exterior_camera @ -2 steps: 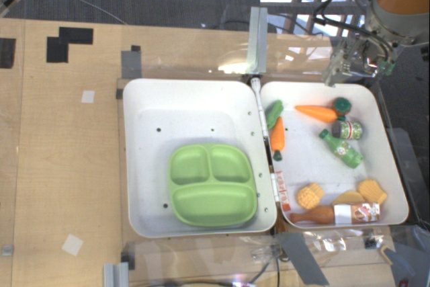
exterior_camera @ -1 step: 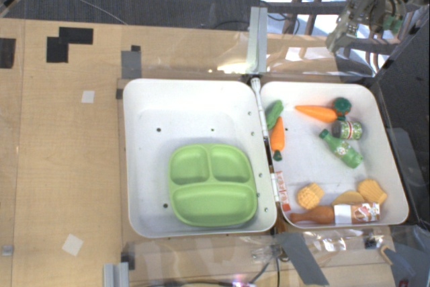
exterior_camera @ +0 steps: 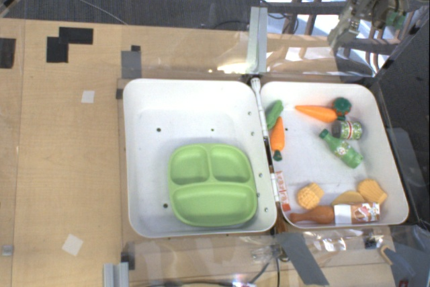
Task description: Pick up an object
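Holding a green tray [exterior_camera: 211, 185], left bin [exterior_camera: 144, 144] neighbours the food-filled right bin [exterior_camera: 376, 111].

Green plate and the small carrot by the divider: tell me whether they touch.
Apart. The camera view shows the green plate in the left bin, the small carrot beyond the divider in the right bin.

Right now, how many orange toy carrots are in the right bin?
2: one orange plastic carrot lies near the bin's far edge, another along its left wall. None seems hidden.
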`<state>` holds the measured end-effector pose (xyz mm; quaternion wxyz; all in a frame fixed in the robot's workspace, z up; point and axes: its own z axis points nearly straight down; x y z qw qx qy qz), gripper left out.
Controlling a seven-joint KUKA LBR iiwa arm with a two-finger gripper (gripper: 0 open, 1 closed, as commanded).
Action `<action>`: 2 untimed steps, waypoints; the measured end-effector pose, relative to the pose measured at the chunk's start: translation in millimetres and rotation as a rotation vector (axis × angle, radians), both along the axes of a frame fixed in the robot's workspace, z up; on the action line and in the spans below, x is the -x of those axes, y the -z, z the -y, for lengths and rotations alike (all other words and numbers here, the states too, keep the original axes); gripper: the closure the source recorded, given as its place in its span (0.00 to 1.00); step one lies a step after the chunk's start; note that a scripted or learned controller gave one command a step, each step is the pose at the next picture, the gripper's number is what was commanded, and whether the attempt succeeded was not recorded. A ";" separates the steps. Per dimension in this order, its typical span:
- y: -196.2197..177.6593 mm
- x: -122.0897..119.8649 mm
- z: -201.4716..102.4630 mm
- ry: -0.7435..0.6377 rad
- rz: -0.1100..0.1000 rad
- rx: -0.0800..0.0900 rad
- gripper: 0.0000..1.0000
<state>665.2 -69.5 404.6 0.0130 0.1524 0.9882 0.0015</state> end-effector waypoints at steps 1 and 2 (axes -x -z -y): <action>-14.0 -1.4 -1.2 -0.004 0.011 0.001 1.00; -42.8 7.8 38.7 0.056 -0.013 0.000 1.00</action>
